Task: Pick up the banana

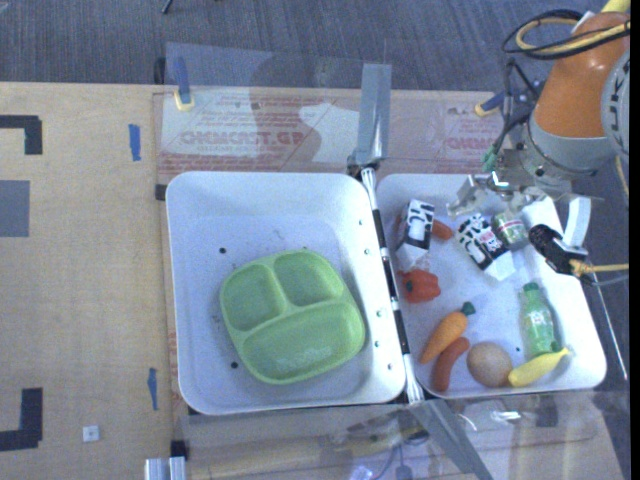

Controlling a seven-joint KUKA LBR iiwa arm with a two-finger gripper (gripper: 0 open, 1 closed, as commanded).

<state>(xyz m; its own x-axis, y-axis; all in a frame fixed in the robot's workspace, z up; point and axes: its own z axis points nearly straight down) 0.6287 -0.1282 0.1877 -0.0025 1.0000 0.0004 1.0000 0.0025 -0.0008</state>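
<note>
Camera view, from above at a slant. My grey arm with its orange band (580,78) enters from the right and hangs over the far part of the right-hand shallow white bin (590,373). My two-finger gripper (497,200) sits low above a black-and-white patterned carton (482,240); its metal parts blend with the clutter beneath, so I cannot tell how it is set, and nothing can be made out as held.

The task's thing, the yellow plastic banana (538,367), lies in the near right corner of the right-hand bin, well apart from my gripper. Its left end touches or nearly touches a tan egg-shaped object (488,363); just beyond it lies a green translucent bottle with a pale label (537,320).

Other contents of the right-hand bin: an orange carrot with a green top (444,333), a red sausage-shaped piece (449,363) beside it, a red tomato-like piece (421,286) near the dividing wall, and a second black-and-white carton (416,230) toward the far left side.

The left-hand shallow white bin (200,208) holds a light green three-compartment plastic tray (291,316), lying flat and turned at an angle.
</note>
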